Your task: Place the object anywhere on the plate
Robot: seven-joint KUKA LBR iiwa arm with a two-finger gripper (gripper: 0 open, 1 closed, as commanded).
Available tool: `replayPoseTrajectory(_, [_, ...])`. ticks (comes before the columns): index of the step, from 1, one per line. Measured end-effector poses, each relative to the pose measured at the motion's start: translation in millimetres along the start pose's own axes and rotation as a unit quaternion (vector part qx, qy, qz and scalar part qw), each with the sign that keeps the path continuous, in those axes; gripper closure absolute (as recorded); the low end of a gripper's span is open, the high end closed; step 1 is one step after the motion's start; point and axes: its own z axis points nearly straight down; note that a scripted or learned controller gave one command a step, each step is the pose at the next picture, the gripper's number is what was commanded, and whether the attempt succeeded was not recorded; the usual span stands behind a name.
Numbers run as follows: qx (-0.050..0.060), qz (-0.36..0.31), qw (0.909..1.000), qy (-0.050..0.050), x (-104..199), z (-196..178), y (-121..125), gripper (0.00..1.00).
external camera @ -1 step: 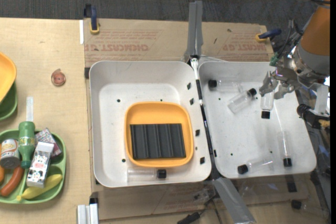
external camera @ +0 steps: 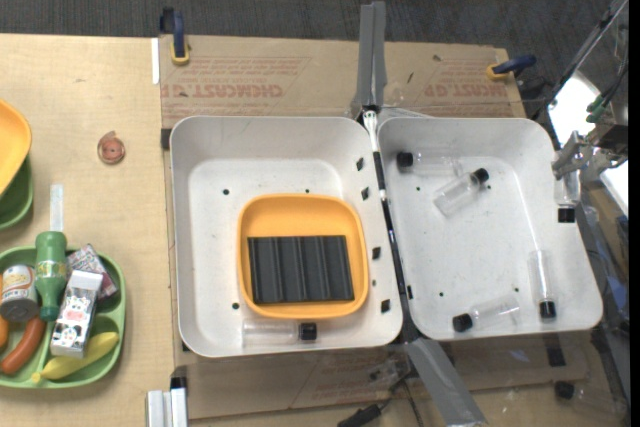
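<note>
The bench (external camera: 80,95) is light wood with a cardboard sheet (external camera: 300,75) under two white bins (external camera: 200,165). On the left sits a green tray (external camera: 100,355) of toy food, plus a small pinkish disc (external camera: 112,149), maybe tape.

Item: robot arm, single.
- Position: far right margin of the camera view, about mid-height.
- Visible portion: a small cluster of grey and pale metal parts, taken to be the gripper (external camera: 580,160) end. It is cut off by the frame edge.
- Pose: the cluster sits just outside the right-hand rim of the right bin (external camera: 470,122), near that bin's upper right corner. It is level with the rim, not over the bin floor.
- Attachments: thin dark rods or cables slant up and to the right from it.
- Load: nothing seen held.
- Condition: detail too small and blurred to read further.
</note>
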Motion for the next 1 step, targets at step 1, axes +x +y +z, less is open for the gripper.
replayPoseTrajectory(1, [0.000, -0.067, 0.9977, 0.000, -12.8, -65.3, 3.3, 1.00])
